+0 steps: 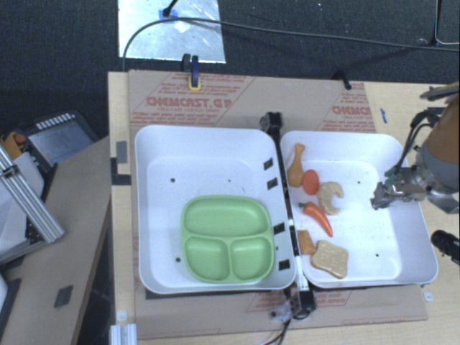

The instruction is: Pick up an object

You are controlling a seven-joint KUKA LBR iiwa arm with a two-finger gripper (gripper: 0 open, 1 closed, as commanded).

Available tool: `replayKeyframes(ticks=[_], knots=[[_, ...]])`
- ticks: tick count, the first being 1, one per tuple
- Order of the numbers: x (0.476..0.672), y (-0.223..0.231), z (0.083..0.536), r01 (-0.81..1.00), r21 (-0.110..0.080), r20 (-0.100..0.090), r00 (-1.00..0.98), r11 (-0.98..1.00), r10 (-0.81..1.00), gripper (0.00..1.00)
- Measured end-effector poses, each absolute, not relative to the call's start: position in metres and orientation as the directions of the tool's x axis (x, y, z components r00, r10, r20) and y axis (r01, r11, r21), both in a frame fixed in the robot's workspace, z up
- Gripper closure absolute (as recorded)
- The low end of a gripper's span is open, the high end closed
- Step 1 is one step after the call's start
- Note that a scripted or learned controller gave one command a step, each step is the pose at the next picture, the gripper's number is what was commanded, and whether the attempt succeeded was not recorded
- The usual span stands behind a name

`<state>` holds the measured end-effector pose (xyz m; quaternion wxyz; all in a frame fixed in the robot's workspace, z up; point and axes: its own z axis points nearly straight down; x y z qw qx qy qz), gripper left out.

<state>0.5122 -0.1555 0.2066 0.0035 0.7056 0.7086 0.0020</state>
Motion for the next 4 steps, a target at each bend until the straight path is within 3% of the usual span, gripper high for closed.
replayKeyframes(ticks=[1,4], knots=[[0.513,-0.162,0.252,1.000,0.007,-0.002,-0.004,0.004,1.000,1.00],[0.565,-0.010,0.248,1.000,0.004,0.002,-0.010,0.010,1.000,1.00]])
